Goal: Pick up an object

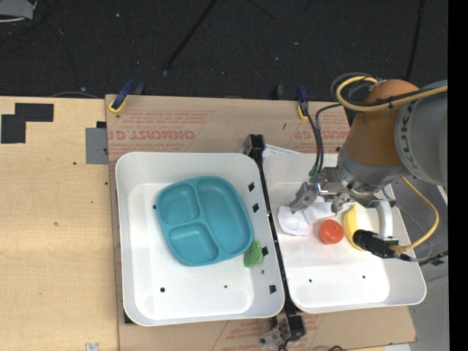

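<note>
Two white bins were seen; beside the right bin's (365, 287) near-left wall a white crumpled object (295, 223) lay, judged light and soft, best pinched at a fold. Above it the gripper (322, 197) hung spread open, holding nothing.

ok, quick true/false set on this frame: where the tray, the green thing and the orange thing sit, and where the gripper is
1. The teal divided tray lies in the left bin. True.
2. The small green object is in the right bin. False: it sits in the left bin, at the tray's lower right edge.
3. The orange round object lies in the right bin. True.
4. The gripper is over the left bin. False: it is over the right bin, near a white object.
5. A yellow object lies just right of the orange one. True.
</note>
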Motion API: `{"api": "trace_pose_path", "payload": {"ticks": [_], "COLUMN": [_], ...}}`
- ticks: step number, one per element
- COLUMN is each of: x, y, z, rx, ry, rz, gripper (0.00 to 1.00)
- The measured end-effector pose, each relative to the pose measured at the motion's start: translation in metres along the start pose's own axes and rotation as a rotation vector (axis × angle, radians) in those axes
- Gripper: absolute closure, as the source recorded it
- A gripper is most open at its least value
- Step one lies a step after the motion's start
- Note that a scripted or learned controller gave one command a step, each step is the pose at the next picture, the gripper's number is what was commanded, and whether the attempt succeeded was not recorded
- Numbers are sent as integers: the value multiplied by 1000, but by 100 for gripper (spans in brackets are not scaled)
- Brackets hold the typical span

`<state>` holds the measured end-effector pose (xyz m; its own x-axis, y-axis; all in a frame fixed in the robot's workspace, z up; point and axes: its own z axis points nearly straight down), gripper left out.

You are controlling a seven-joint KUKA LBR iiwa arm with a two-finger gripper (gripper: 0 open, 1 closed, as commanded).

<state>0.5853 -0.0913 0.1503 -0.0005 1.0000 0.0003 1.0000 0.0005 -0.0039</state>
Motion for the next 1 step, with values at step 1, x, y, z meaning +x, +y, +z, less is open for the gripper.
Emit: {"api": "trace_pose_path", "payload": {"ticks": [1], "x": [4], "y": [-2], "z": [40], "rx": [-12], "ry": [-2], "rz": [2], "gripper": [0]}}
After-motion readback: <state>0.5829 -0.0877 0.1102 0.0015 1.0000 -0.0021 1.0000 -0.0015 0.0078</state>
